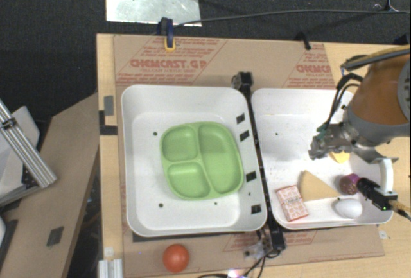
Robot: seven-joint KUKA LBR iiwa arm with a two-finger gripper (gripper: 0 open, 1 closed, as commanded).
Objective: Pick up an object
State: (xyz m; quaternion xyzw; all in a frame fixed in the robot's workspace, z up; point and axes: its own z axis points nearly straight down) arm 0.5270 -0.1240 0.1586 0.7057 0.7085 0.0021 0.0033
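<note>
Objects for picking gathered in the near corner of the shallow white bin (289, 116) on the view's right: a tan wedge-shaped block (314, 185) lying flat, with a small red-and-white patterned box (291, 202) just beside it toward the bin divider, a white egg-shaped object (349, 208) near the front rim, a small dark purple rounded object (349, 183) touching or nearly touching the wedge's far end, and a small yellow object (340, 156) partly hidden under the arm. Low over that same bin, the tool (324, 145), right next to the yellow object and above the wedge; released or clenched, impossible to tell from this angle, and nothing seen grasped. Behind it, the grey arm with its orange band (385, 97), reaching in from the right. In the other shallow white bin (138, 103), a light green three-compartment plastic tray (201, 160). On the tabletop (192, 58) in front of that bin, a small orange ball (176, 257).
</note>
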